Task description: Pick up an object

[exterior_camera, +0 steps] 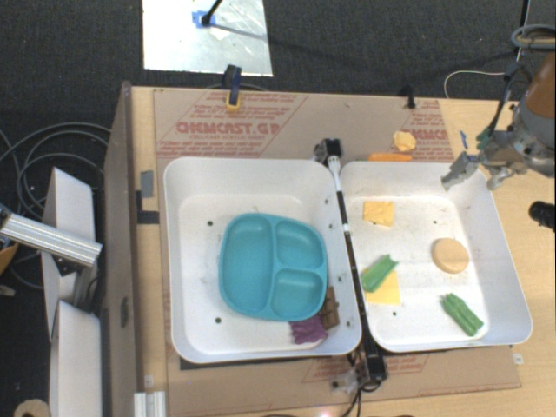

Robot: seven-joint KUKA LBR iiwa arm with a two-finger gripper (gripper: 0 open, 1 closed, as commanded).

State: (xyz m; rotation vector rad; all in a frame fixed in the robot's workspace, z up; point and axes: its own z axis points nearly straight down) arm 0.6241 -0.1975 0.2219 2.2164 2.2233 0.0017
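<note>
Across the right bin (499,233) lie the loose pieces that could be picked. A yellow square (378,213) sits near its upper left. A round tan disc (450,255) lies right of centre. A green piece (378,273) rests at a slant near the divider, touching a yellow wedge (386,289) just below it. Another green piece (462,314) lies near the lower right corner.

At the bin's upper right edge hangs the gripper (476,170), its two grey fingers spread apart with nothing between them, over the rim and well apart from every piece. The arm runs off to the right.

Beyond the bin's top wall, on the cardboard (261,120), a pale yellow lump (404,141) sits just above a thin orange strip (390,156).

The left bin (187,198) holds a teal divided plate (273,268), tilted a little. A brown piece (331,311) and a purple piece (306,331) lie at the plate's lower right edge, touching each other.
</note>
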